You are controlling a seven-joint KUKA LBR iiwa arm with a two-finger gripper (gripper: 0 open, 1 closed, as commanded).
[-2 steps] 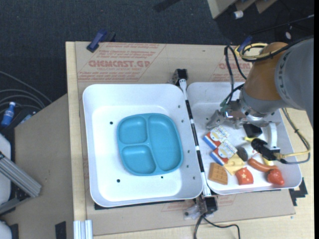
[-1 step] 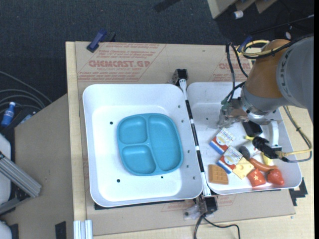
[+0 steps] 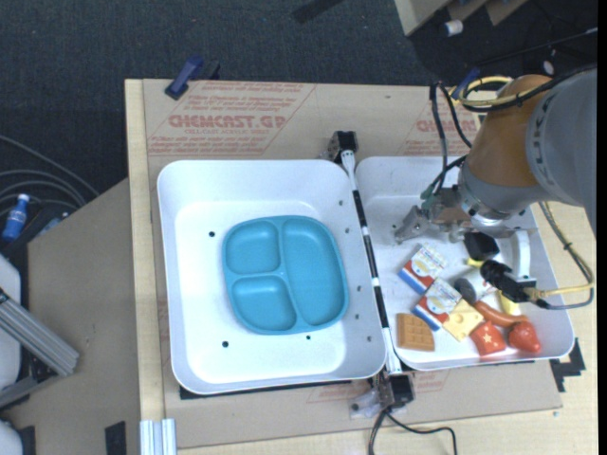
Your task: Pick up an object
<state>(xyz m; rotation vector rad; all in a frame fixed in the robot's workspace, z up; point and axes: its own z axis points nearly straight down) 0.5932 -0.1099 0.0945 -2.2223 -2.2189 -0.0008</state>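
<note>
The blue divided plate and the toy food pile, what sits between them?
In the camera view, the two bins' adjoining white rims lie between the blue divided plate and the toy food pile.
</note>
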